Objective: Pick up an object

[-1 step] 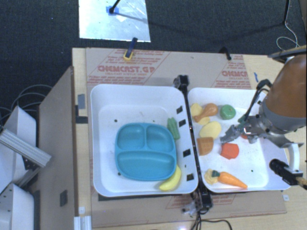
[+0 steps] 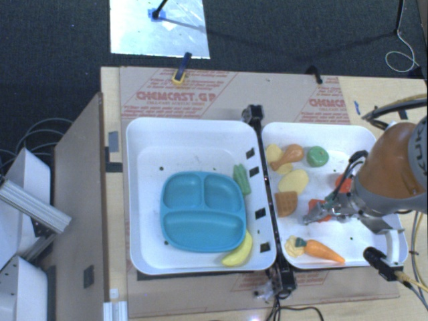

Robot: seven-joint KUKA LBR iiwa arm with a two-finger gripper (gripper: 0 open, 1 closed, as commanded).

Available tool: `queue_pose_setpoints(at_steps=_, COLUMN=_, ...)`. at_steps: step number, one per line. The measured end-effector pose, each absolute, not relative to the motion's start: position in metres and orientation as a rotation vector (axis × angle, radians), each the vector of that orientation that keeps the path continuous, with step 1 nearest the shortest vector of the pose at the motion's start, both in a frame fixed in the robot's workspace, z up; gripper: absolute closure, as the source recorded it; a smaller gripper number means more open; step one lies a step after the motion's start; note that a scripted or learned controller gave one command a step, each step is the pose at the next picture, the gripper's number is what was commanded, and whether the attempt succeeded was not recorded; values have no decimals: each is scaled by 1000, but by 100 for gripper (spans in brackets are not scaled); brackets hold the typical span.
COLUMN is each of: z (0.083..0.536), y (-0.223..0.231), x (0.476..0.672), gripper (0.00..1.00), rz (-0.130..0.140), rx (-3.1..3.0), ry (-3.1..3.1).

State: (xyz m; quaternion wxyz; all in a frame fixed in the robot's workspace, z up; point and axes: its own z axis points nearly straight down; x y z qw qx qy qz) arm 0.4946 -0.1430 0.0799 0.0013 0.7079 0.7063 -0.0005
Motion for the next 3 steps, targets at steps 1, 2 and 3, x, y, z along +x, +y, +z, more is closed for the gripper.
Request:
queue_pose_setpoints(at_steps=1, z=95, y=-141, x=497, gripper=100, rz=4, rx=2218, ry=2219)
queue_pose_setpoints(at_steps=2, z=95, y=-141, x=496, gripper=0, rz=4, rx=2218, ry=2219)
queue_pose_setpoints(at_steps=3, z=87, y=-86, x=583, gripper=0, rz=4, rx=2202, ry=2225)
